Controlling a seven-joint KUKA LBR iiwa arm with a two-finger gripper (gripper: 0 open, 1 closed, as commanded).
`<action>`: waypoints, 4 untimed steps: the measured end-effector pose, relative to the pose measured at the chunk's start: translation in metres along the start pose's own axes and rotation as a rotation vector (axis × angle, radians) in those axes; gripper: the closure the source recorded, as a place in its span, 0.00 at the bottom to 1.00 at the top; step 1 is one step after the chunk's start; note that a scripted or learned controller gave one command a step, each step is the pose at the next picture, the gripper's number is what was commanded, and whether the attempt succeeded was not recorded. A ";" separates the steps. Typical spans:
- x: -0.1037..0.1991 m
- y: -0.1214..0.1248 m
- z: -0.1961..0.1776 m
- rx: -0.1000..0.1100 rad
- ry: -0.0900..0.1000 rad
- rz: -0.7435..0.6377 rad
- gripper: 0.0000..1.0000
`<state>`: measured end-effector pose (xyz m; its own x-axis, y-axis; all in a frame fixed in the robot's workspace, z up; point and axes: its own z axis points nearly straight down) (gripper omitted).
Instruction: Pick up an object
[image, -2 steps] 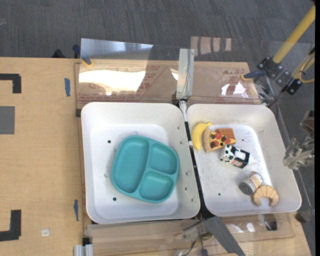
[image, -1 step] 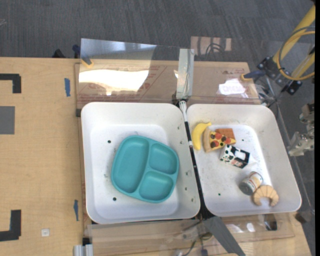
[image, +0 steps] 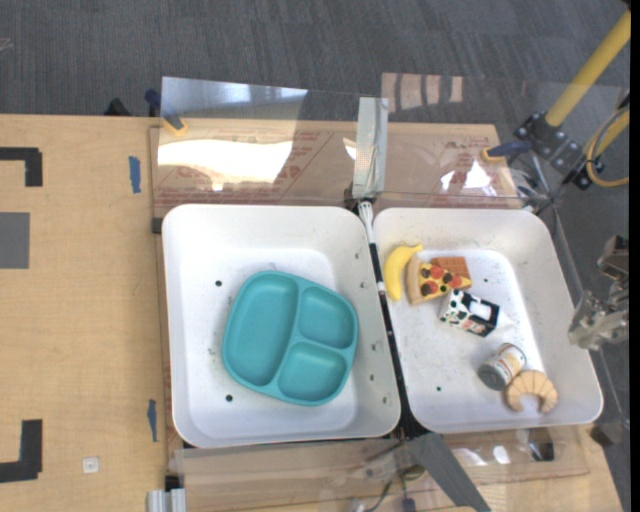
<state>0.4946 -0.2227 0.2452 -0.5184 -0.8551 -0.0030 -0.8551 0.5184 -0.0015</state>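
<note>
Objects for picking sit in the right bin (image: 560, 250): a banana (image: 399, 270), pizza slice (image: 441, 278), black-and-white toy (image: 470, 314), can (image: 500, 365) and croissant (image: 531, 391). A teal divided plate (image: 290, 337) occupies the left bin (image: 190, 240). Whether the gripper (image: 600, 322), beside the right bin's edge, is open cannot be told.

arm: pale grey metallic part (image: 600, 318) at right edge | shape blurred, perhaps the gripper

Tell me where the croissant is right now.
The croissant lies in the right bin, near its front right corner in the camera view. It sits beside the small can, with the black-and-white toy further back.
</note>
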 end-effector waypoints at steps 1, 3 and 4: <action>-0.003 -0.002 -0.012 0.008 -0.004 0.000 1.00; -0.030 0.036 0.054 -0.005 -0.001 -0.341 1.00; -0.033 0.034 0.042 0.004 -0.003 -0.341 1.00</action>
<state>0.4829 -0.1769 0.2035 -0.2027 -0.9792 -0.0050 -0.9792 0.2028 -0.0068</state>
